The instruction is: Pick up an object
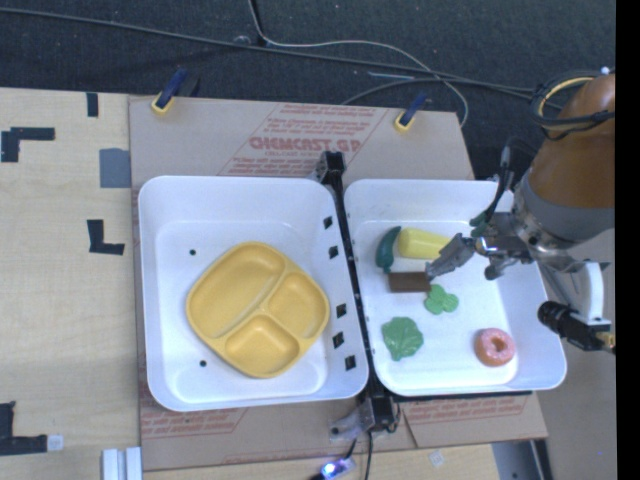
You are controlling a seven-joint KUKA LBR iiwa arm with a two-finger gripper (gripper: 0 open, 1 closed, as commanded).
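Claw (447, 259) hangs low in the right bin (520, 373), fingers slightly parted, nothing between them (as far as I can see); brown block (407, 282) just below-left, green clover piece (440, 301) directly beneath.

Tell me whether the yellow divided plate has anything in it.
Empty. The yellow divided plate lies flat in the left bin, and all three compartments show bare yellow.
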